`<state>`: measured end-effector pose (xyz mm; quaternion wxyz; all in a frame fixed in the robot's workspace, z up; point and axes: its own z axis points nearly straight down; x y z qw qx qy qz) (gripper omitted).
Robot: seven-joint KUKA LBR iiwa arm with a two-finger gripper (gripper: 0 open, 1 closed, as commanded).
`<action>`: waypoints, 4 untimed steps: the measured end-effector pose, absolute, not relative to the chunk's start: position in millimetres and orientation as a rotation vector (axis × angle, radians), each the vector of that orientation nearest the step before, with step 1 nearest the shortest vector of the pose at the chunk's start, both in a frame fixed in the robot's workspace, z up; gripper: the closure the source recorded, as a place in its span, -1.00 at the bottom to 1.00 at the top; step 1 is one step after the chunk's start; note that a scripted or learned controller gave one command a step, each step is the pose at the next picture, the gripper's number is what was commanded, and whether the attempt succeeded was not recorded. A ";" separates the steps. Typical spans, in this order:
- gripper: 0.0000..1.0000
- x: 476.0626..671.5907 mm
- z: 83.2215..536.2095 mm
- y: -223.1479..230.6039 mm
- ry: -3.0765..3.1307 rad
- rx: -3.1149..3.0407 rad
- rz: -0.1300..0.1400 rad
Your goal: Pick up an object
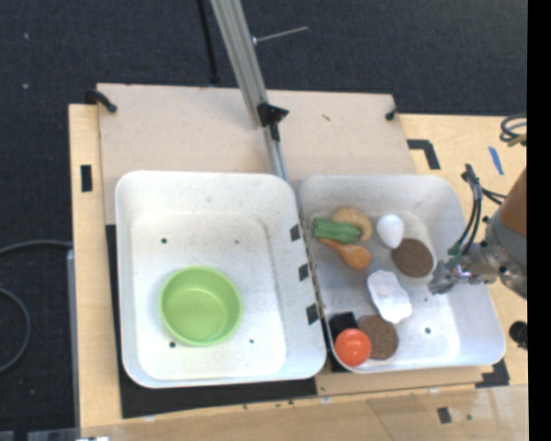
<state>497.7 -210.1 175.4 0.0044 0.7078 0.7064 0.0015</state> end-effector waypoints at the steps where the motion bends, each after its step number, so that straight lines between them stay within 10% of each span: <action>1: 1.00 499.7 219.3 -211.6 2.220 2.213 0.005; 4: 1.00 555.4 211.1 -61.2 2.225 2.218 0.001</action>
